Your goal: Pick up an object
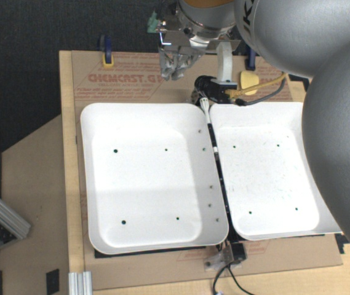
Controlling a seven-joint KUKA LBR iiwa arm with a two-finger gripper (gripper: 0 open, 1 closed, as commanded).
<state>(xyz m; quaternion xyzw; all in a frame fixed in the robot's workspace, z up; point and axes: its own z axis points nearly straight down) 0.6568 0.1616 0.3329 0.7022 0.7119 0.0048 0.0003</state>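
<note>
brown board (131, 78) carries two white bins (95, 165); my gripper (173, 66) hangs at twelve o'clock, grip state unreadable.

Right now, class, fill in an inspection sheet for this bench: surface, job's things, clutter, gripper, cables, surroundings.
Surface: brown board bearing left bin and right bin, side by side.
Job's things: nothing seen in either bin.
Clutter: blue clamp at the board's far edge; yellow piece behind the right bin.
Gripper: gripper above the board's far edge, beyond the bins.
Cables: black cable at the near edge.
Surroundings: dark floor.
</note>
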